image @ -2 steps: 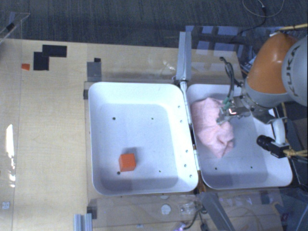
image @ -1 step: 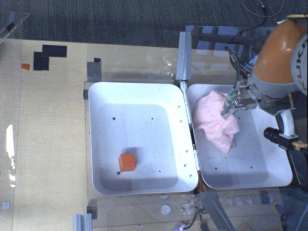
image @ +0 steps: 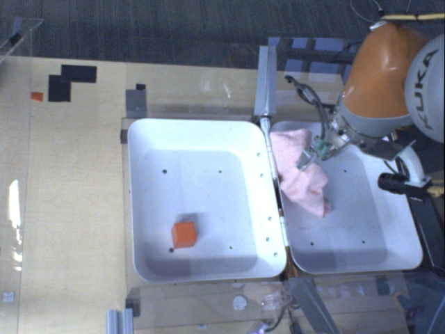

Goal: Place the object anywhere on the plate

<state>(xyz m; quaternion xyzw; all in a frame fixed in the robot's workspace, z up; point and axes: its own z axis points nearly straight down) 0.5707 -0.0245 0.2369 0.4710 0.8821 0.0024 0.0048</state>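
- Pink cloth (image: 300,176) lies crumpled in the right bin (image: 361,252), against that bin's left wall, reaching from the upper left corner down toward the middle of the floor; its lower end tapers to a fold near the bin's centre
- gripper (image: 311,154) hangs over the cloth's upper right part, just at its edge; the tip is small and dark with a greenish tint, and whether it is spread or closed cannot be told from this slant; no cloth can be seen between the fingers, so whether it has hold of anything cannot be told either
- arm (image: 379,75) comes in from the right, its orange band large above the right bin's upper right corner; grey wrist housing sits just below the band, with dark cables looping from it toward the gripper
- left bin (image: 201,138) holds an orange block (image: 184,234) near its lower left corner, resting flat on the floor, well apart from the cloth
- metal divider (image: 265,82) stands between the two bins at their upper edge
- bench (image: 62,207) is pale wood; black shapes (image: 68,81) and a small orange mark (image: 36,97) lie near its upper left corner
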